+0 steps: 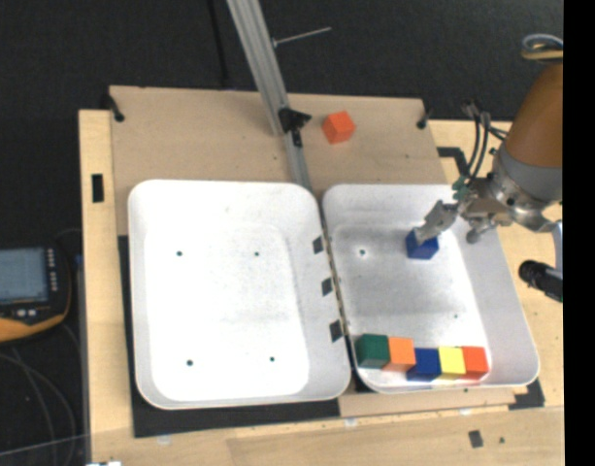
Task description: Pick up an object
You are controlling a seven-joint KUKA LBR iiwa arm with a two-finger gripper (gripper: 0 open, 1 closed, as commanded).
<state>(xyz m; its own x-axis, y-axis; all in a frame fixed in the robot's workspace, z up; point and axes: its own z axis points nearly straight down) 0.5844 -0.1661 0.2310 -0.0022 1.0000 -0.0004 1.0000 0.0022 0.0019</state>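
Note:
A blue cube point(422, 246) lies in the upper part of the right bin point(394, 289). My gripper point(450, 235) hangs over that bin from the right and stands open. Its left finger point(435, 223) reaches down to the cube's top right corner. The cube sits to the left of the gap, not between the fingers. Along the right bin's front wall lies a row of cubes: green point(373, 349), orange point(401, 351), blue point(426, 362), yellow point(453, 360) and red-orange point(475, 360).
The left bin point(229, 289) adjoins the right one, joined by small clips. An orange cube point(338, 127) rests on the bench behind the bins. A slanted metal rail point(263, 66) rises from the back middle. A handheld pendant point(20, 284) lies off the bench at left.

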